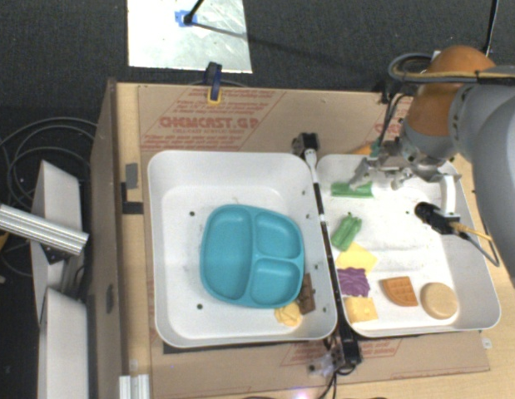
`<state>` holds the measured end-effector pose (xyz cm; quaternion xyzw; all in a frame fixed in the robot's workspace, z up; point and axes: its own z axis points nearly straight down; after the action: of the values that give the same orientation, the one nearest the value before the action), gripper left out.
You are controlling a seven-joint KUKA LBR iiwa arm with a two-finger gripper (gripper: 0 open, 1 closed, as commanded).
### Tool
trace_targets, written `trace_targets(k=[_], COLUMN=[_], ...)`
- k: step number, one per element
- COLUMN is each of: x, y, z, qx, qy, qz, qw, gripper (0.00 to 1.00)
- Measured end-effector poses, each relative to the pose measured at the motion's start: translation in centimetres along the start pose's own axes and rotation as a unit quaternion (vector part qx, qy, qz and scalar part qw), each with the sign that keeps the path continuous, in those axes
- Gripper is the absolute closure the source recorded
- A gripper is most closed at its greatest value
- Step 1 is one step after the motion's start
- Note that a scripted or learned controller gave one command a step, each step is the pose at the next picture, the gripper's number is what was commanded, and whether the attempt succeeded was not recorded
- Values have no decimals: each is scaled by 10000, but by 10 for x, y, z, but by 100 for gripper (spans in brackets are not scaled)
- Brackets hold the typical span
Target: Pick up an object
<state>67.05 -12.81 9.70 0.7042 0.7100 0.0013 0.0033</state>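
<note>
We judge the step in hand to be the reach-and-grasp. The tool sits low over the far end of the right bin, and a green flat piece lies just beneath its tip, on the side away from the arm. The piece looks to be touching the tool or very nearly so. We cannot tell whether the tool is wide or narrow, nor whether it has the piece at all, since the wrist hardware hides the tip.

Nearer the camera than the tool, a green stick-shaped piece lies close by. Farther that way are a yellow piece, a purple piece, an orange waffle-like piece and a tan round piece, all well apart from the tool. Across the divider, in the left bin, a teal divided plate lies well away from the tool.

As we read it, the next move calls for closing squarely on the green flat piece and lifting straight up. The piece is thin and lies flat on the bin floor, so a shallow grip may slip off.
</note>
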Motion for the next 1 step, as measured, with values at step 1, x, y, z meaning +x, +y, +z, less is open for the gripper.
trace_targets(k=[1], x=[48], y=[-32], z=[13], qx=[43], qy=[25], qz=[5], qw=[10000], gripper=[0])
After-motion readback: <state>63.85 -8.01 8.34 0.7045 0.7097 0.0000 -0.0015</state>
